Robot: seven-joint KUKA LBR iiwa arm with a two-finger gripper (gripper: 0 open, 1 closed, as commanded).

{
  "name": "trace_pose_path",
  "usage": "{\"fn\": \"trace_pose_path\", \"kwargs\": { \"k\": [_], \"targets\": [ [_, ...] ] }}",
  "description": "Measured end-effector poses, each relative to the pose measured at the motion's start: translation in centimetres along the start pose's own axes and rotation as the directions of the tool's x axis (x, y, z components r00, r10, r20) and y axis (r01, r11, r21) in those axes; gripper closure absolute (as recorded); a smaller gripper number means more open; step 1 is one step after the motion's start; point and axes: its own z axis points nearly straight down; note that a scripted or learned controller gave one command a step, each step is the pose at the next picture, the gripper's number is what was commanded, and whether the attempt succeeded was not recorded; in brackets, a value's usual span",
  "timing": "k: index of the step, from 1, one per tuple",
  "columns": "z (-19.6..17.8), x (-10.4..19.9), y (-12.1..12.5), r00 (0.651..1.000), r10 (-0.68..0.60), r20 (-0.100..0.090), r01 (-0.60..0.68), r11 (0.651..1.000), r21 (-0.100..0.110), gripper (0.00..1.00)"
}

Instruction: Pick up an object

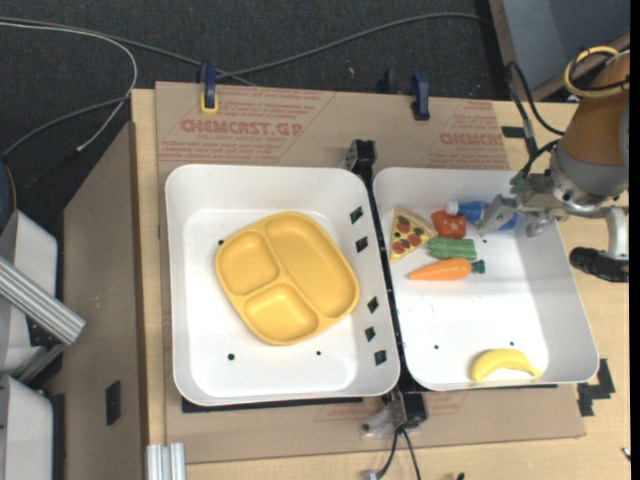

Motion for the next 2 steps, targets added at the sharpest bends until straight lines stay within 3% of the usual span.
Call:
{"fn": "trace_pose_path", "kwargs": {
  "k": [1, 2],
  "targets": [
    [-1.4, 0.0, 0.1, 1.000, -0.002, 0.001, 0.002, 1.000, -0.006, 1.00],
    [-7.6, 0.0, 0.9, 1.000, 0.000, 0.004, 0.000, 1.000, -0.011, 1.00]
  ]
}}
